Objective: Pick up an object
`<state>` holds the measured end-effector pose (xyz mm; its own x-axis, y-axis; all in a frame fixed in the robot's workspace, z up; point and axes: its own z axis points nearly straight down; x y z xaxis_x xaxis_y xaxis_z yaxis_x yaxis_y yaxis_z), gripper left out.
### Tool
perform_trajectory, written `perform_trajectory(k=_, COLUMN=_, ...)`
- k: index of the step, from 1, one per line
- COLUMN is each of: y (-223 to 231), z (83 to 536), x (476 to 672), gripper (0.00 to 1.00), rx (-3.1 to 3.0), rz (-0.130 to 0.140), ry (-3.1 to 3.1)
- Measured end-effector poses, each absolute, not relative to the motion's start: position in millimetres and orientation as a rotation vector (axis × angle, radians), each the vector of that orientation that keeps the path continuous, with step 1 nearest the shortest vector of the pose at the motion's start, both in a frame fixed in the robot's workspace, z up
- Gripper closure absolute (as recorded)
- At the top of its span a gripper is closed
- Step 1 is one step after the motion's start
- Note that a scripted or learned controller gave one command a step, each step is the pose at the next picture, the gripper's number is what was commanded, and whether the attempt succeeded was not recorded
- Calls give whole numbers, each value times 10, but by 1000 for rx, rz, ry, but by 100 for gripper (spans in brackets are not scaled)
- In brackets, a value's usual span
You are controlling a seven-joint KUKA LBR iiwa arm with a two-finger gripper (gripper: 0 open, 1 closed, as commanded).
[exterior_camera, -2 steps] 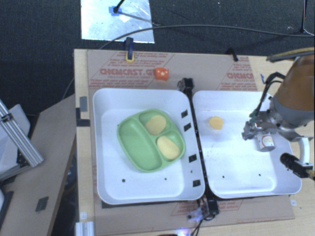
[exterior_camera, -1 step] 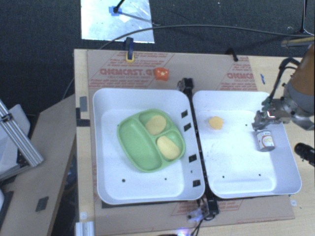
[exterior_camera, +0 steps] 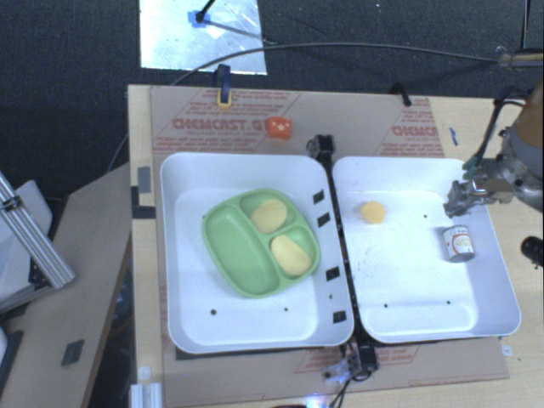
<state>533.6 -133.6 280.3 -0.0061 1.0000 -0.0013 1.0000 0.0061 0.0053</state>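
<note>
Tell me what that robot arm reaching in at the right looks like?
The arm has a rounded grey metal body, with an orange patch at the picture's edge above it. It ends in a small dark-and-silver gripper of blocky metal parts. A thin dark cable curves along beside it.

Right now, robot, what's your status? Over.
Gripper at right bin's far right edge, nothing seen held. Small can just below it. Yellow lump further left. Path clear.

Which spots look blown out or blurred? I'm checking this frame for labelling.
Camera view: the foil sheet behind the bench glares brightest; both white bins are evenly lit, shadows faint; the gripper at the right bin's far edge looks soft, its detail blurred.
</note>
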Motion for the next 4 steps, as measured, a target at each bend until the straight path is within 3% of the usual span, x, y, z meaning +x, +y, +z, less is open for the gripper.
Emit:
perform_trajectory(k=2, y=-282, z=2404, x=5527, gripper=100, rx=2211, rz=3, ry=2232)
perform_trajectory(k=4, y=866, z=2309, x=5708, gripper=100, rx=2210, rz=4, ry=2234)
